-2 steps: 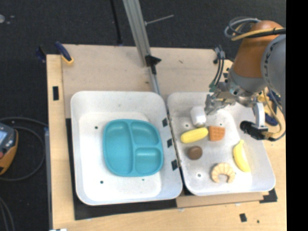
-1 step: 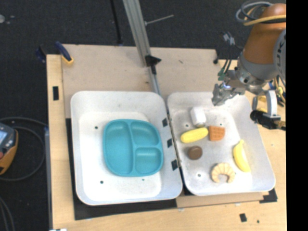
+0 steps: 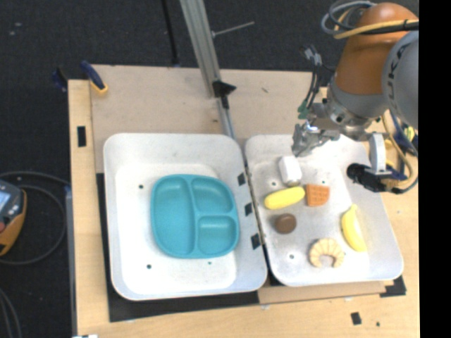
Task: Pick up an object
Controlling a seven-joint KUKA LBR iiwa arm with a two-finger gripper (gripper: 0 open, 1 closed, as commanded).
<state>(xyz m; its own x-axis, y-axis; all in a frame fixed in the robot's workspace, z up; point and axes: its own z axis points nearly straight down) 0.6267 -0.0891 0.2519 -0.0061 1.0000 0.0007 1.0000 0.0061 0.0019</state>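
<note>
White and blocky, a small marshmallow-like piece point(image 3: 289, 167) lies at the upper left of the right-hand white bin point(image 3: 391, 255), just below the two-finger gripper point(image 3: 304, 141); whether its jaws stand apart or together I cannot tell. A good pick likely means centring squarely over the piece, clear of the yellow lemon-shaped fruit point(image 3: 284, 198) beside it, before descending.

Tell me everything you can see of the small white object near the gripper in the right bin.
The white object is a small, blocky piece with rounded edges, matte, plastic-looking. It lies on the floor of the right bin, near its far side. The gripper hangs just above and beyond it; contact cannot be told. The yellow lemon-like piece lies just in front of it, close but apparently not touching. No markings are legible.
</note>
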